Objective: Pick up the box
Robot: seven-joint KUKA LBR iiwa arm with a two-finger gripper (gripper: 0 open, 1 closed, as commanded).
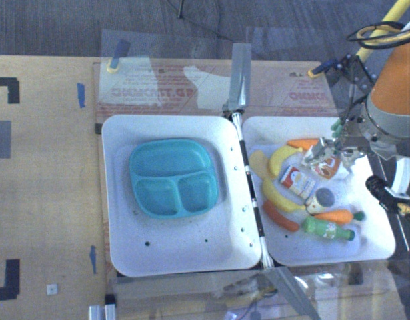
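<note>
The box (298, 181) is a small white carton with red and blue print. It lies tilted in the right bin (383, 244), resting against a yellow banana (282, 160). My gripper (323, 153) hangs just above and to the right of the box, over an orange-red packet (329, 169). The grey arm with its orange band reaches in from the right edge. Nothing is visibly lifted off the pile.
Around the box lie a second banana (277, 199), two carrots (302, 143) (336, 215), a green bottle (328, 229), a red sausage-shaped piece (281, 217) and a grey round cap (323, 197). The left bin (118, 245) holds a teal divided plate (173, 177).
</note>
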